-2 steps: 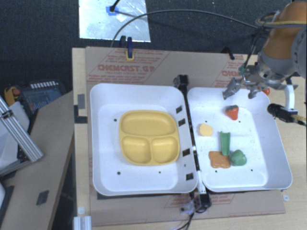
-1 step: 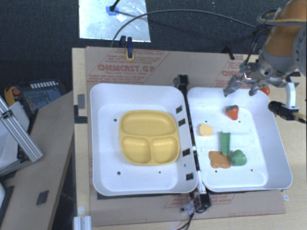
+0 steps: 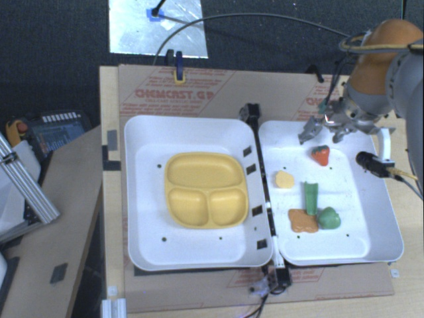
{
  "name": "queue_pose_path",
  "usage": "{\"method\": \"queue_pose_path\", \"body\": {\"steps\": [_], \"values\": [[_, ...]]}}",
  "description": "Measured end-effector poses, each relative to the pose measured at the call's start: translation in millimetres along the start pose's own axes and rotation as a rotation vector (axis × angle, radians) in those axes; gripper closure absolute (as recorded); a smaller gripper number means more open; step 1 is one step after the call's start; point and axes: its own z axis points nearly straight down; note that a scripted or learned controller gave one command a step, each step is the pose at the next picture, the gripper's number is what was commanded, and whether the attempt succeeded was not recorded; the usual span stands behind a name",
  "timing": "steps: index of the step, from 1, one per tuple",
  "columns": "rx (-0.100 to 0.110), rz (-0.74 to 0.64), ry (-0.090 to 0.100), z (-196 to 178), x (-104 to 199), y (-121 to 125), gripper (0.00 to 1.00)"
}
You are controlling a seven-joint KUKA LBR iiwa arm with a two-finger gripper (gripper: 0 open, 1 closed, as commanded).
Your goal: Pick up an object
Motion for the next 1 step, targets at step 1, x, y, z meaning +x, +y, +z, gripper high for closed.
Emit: {"method": "queue_pose_path", "body": {"steps": [1], "values": [[-0.001,-0.001,0.000,60.9,-1.5,2.1,0.00]]}}
